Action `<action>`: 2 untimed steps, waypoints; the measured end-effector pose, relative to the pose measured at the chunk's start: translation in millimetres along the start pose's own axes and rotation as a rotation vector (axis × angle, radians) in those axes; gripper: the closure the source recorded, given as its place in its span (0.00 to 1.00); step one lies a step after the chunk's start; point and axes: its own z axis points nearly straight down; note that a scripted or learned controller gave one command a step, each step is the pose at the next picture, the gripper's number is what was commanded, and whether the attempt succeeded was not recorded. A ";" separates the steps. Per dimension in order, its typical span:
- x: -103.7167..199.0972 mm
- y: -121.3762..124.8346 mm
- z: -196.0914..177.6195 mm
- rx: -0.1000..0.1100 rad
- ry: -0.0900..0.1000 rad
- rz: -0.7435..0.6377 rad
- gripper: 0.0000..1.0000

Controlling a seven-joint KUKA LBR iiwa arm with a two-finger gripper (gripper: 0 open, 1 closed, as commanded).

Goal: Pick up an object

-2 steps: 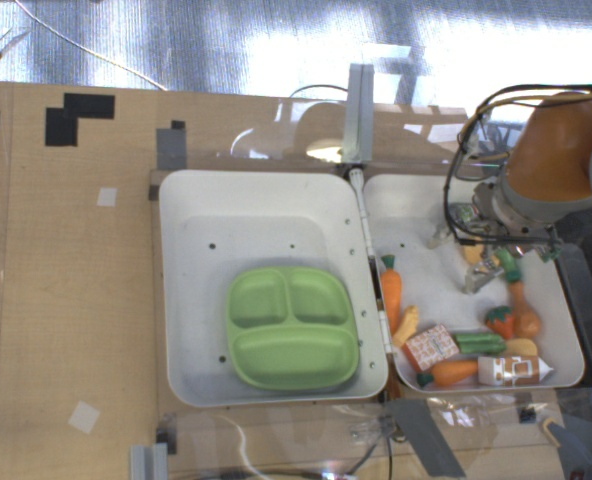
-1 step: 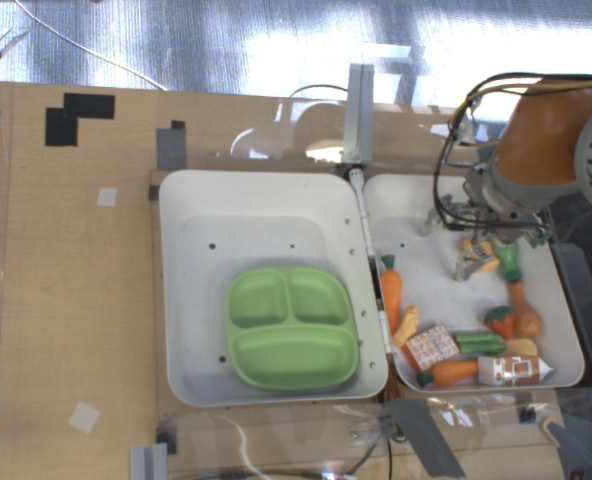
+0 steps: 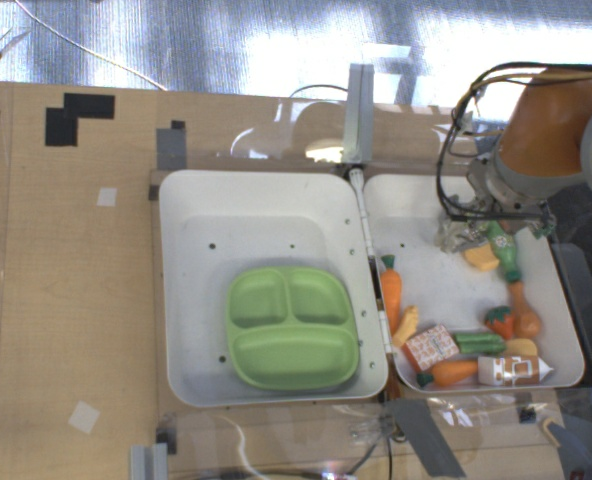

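wooden bench (image 3: 66,298), two white bins (image 3: 191,268)

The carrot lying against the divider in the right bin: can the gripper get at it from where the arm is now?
Probably yes. The carrot lies with bare bin floor on its right, nothing on top. The gripper hangs over the same bin, to the carrot's right. The divider wall against its left side could crowd a finger.

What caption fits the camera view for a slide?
KUKA arm's gripper low over toy food in the right bin; green plate in the left bin.
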 end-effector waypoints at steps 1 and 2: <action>86.1 -11.0 -80.4 -0.006 0.016 -0.207 1.00; 37.1 68.8 -89.0 -0.012 0.016 -0.085 1.00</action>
